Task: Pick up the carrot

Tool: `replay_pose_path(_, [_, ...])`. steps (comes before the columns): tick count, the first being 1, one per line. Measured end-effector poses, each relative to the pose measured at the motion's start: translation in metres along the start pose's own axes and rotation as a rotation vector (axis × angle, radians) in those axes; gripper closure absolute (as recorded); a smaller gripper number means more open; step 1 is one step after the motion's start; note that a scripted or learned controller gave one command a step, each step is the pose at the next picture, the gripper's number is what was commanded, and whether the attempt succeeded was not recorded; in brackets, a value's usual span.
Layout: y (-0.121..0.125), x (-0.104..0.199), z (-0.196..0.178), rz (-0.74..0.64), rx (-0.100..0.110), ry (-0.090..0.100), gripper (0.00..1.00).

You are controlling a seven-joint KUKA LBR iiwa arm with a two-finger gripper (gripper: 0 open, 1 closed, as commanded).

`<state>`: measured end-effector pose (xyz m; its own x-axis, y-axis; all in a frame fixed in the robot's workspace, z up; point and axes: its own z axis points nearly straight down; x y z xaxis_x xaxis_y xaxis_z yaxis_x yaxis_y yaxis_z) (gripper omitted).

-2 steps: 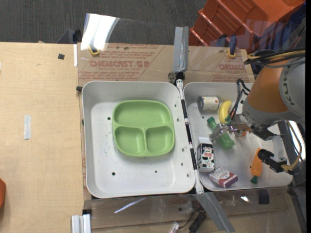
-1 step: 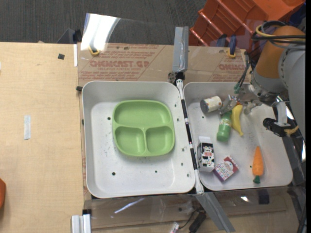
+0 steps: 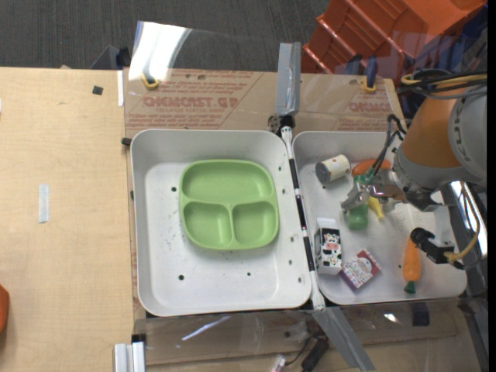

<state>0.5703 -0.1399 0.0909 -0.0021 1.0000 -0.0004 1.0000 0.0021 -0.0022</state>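
While my pincer hangs low over the middle of the right bin, the carrot lies well off from it, down toward the bin's near right corner. From the pincer the carrot sits to the right and toward the near rim in this view, with bare bin floor between the two. Its long axis runs almost straight from far to near, orange body uppermost in the picture and a small green tip at the near end, so I judge that a grasp has to close across it from left to right.

As for the pincer itself, I cannot tell how its fingers stand: the metal tips blur into clutter here. It appears to hover just over a small green thing, with a yellow piece just beside it and an orange thing just beyond. Whether it touches any of them I cannot say, and I see nothing clearly caught in it.

Nearby, a pale cylinder lies toward the bin's far left, a small carton against the left wall, and a pink packet near the front. None of these stands between pincer and carrot
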Motion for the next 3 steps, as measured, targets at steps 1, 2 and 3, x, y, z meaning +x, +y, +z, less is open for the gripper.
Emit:
replay_pose_path(1, [-0.091, -0.054, -0.001, 0.037, -0.002, 0.006, 0.0])
replay_pose_path(2, [0.016, -0.045, -0.01, -0.013, 0.0, -0.001, 0.0])
replay_pose_path(3, [0.088, -0.061, 0.0, 0.008, 0.0, -0.002, 0.0])
